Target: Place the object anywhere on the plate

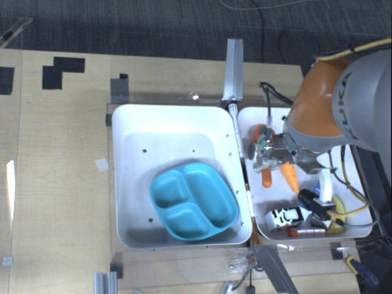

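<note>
The arm (343, 97) reaches over the right bin (361, 225), its jaws lowered beside the divider between the bins; whether the jaws are open or closed cannot be told. Two carrots lie just below the jaws, a darker carrot (267, 177) touching their underside and a paler carrot (290, 176) just right of it, with a heap of small toys (309, 216) farther below. The blue plate (193, 201), with three compartments, sits well left of the jaws in the left bin (141, 133) on the bench (55, 182)
</note>
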Available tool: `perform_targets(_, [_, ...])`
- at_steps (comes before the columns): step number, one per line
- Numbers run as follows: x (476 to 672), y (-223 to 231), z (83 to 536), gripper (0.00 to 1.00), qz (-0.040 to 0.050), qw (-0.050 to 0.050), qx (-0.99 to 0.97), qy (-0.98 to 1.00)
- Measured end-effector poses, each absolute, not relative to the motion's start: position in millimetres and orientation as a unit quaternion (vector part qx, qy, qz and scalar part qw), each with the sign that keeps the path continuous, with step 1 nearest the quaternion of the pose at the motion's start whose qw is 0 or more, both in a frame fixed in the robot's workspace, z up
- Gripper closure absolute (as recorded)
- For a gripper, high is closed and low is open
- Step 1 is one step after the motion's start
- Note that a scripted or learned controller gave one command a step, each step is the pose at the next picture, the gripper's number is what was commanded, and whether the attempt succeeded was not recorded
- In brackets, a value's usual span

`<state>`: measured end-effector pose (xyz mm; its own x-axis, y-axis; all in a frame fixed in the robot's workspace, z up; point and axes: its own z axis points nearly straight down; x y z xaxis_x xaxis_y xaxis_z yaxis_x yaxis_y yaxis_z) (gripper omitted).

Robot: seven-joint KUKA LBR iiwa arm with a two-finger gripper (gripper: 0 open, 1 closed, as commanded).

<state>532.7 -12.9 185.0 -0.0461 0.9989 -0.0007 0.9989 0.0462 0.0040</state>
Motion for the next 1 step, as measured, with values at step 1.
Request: perform_targets(1, [508.9,67.2,184.0,1.0,0.001,0.001,0.637,0.77])
